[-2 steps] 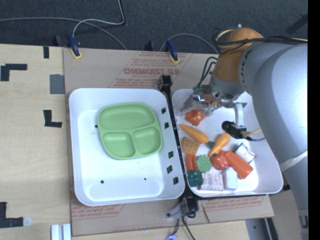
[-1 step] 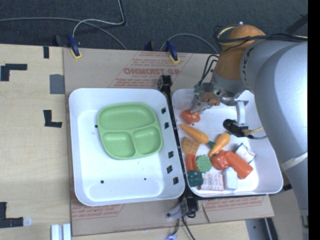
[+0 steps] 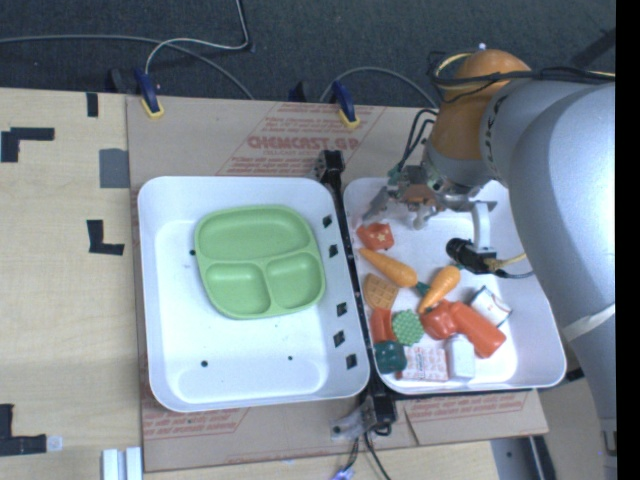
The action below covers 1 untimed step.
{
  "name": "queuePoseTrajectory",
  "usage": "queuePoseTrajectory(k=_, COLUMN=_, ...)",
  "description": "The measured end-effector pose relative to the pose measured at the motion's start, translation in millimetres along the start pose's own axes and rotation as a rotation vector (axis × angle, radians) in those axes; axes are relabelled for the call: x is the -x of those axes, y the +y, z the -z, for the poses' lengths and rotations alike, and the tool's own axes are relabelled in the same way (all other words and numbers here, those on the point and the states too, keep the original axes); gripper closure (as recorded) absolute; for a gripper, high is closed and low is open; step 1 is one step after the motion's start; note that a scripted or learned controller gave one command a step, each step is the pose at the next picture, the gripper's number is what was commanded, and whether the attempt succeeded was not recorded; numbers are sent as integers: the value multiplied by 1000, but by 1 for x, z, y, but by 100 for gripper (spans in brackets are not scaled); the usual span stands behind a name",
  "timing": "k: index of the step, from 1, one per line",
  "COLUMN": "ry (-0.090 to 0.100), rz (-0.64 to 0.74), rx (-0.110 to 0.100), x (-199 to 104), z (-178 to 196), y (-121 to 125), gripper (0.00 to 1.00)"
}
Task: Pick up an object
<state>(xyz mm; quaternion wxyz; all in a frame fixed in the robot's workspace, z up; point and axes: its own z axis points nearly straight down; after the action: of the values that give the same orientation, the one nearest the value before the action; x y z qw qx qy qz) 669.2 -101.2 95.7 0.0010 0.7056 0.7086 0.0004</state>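
Note:
The right bin (image 3: 530,368) holds several toy foods. Among them are a small red tomato-like piece (image 3: 376,235), an orange carrot (image 3: 390,266), a second carrot (image 3: 440,288), a tan waffle piece (image 3: 380,291), a green round piece (image 3: 407,326) and a red bottle-shaped piece (image 3: 468,328). My gripper (image 3: 400,209) hangs over the bin's far left part, just above and beyond the red piece. Its fingers look spread, one (image 3: 379,206) reaching left toward the bin wall. Nothing sits between them.
The left bin (image 3: 165,298) carries a green divided plate (image 3: 262,260). The grey arm (image 3: 560,188) covers the right bin's right side. A black divider (image 3: 345,268) runs between the bins. A white packet (image 3: 428,361) and a dark green cube (image 3: 388,356) lie near the right bin's front edge.

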Motion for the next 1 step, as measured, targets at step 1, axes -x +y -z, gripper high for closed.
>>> queuePoseTrajectory(k=1, ry=-3, rz=-5, rx=1, x=62, z=-9, y=-57, gripper=0)
